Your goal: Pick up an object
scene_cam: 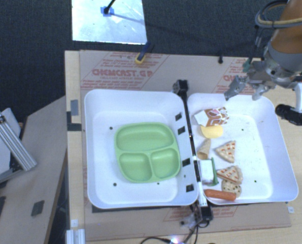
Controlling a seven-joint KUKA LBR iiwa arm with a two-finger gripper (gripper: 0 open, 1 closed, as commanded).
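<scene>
Your carrot (220, 194) lies low in the right bin (272, 151) (far corner), well apart from the empty, spread-fingered gripper (245, 89).

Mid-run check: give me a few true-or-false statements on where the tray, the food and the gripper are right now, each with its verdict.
1. The green tray lies in the left bin. True.
2. The food pieces are in the left bin. False: they lie in the right bin, along its left side.
3. The gripper holds the carrot. False: it hangs over the right bin's far edge, nothing between its fingers.
4. The carrot lies at the right bin's near edge. True.
5. The tray has three compartments. True.
</scene>
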